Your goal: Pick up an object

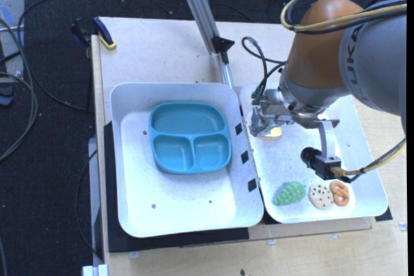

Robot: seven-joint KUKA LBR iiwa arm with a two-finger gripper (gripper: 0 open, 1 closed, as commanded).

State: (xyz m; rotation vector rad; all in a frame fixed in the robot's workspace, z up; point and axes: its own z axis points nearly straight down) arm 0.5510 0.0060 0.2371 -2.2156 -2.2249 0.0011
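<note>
Yellow first: look to the small pale-yellow lump low on the floor of the shallow white plastic bin on the view's right, close to that bin's left wall and well apart from the other pieces. Probably today's target, judging by the metal two-finger gripper hanging directly at its left edge, touching it or just beside it; cannot tell which, with the wrist hardware covering most of the lump. Cannot tell either how wide the gripper stands, nor see anything clamped in it, so no claim of a hold. Seems to be the descent or the closing stage of the pick, with lifting not yet done. Further out, along the same bin's near edge, find three toy foods in a loose row: a green knobbly bunch like grapes, then a round pale chocolate-chip cookie touching an orange-brown pretzel. Scattered like that presumably to give the program separate targets with room around each. Above all of this, note the bulky grey arm with its orange band, reaching in from the right with cables looping around it. Across the divide, in the other shallow white bin, see a blue three-compartment plastic plate lying flat near the middle, likely as a drop place.
</note>
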